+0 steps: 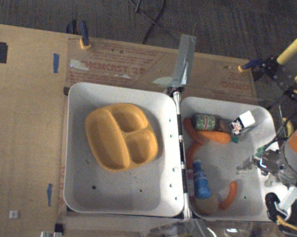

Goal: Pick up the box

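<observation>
The small white box (243,123) lay in the right bin's (220,109) far corner beside the carrot (214,137), up and left of the gripper (256,162), whose jaw state I could not tell.

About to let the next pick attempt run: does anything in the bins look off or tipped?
Nothing looks spilled or broken. The box leans tilted in the right bin's far corner, next to the carrot. The yellow divided plate sits askew in the left bin.
</observation>
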`<state>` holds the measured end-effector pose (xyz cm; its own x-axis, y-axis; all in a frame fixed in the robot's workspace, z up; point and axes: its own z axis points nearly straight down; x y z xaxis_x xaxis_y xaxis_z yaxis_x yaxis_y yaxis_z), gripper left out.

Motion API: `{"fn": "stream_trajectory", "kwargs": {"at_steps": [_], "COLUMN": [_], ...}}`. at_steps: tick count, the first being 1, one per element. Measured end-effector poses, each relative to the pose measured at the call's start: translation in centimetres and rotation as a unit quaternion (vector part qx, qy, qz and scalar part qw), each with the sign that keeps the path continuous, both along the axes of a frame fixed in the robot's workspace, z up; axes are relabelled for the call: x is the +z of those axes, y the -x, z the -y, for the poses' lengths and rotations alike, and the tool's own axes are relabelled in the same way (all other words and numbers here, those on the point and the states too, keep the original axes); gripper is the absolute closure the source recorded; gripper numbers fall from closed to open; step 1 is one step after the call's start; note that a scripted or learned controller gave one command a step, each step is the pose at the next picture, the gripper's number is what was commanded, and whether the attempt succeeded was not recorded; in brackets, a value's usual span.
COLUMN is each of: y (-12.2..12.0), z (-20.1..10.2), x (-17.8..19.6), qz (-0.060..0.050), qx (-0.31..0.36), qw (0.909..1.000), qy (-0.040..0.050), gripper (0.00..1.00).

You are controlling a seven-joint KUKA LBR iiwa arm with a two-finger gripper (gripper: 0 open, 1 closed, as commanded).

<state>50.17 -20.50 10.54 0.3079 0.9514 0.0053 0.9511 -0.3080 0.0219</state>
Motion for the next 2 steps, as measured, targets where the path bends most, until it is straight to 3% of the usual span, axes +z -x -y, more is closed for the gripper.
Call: {"fn": "stream_trajectory", "kwargs": {"at_steps": [1,2], "y": [1.0,0.66], "z": [-0.28,0.37], "x": [0.03,-0.23], "qz": [0.006,0.007], "qx": [-0.013,0.034], "qw": [0.9999,0.9994], "qy": [0.0036,-0.0003], "gripper": [0.0,0.0]}}
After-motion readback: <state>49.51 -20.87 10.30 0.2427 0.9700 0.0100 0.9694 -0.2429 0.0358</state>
